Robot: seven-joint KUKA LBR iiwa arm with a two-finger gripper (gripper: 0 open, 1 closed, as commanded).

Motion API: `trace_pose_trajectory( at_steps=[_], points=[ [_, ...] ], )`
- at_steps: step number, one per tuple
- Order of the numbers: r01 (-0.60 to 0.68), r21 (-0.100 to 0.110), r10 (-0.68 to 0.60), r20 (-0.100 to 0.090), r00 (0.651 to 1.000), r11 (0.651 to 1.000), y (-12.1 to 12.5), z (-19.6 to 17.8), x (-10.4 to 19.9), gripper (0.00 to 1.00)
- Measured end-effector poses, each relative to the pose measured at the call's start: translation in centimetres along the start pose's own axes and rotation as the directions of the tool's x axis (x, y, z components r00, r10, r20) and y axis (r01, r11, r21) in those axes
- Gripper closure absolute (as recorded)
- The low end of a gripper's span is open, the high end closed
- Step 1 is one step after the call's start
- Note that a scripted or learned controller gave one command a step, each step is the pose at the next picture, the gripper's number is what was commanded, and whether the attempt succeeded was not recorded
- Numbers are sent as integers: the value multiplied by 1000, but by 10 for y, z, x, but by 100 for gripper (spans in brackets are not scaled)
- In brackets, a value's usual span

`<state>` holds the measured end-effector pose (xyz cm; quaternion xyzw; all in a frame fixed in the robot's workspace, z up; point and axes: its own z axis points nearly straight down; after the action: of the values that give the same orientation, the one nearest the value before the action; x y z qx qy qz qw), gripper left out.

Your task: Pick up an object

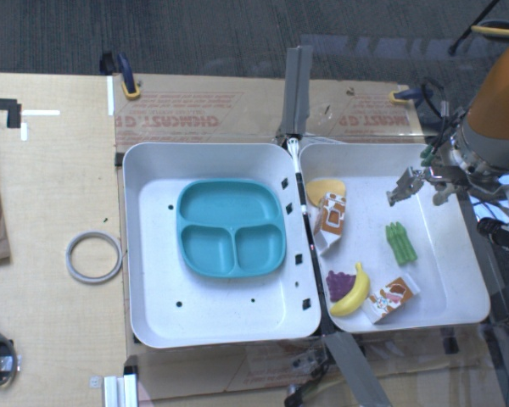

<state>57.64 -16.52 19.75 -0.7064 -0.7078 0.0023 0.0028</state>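
Gripper (422, 185) hovers above the green beans (400, 242), fingers apart, nothing between them. It should drop straight down and straddle the beans across their narrow width, before closing.

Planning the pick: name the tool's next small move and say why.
Probably lower the tool toward the green object. The tool hangs over the right bin's upper right with nothing visibly between its fingers, and the green piece lies nearest, apart from the banana and cartons.
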Motion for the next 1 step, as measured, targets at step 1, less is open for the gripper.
trace_pose_trajectory(
  at_steps=[1],
  points=[
    [-30,-2,30,-1,1000,1000,-33,110,-12,0]
  ],
)
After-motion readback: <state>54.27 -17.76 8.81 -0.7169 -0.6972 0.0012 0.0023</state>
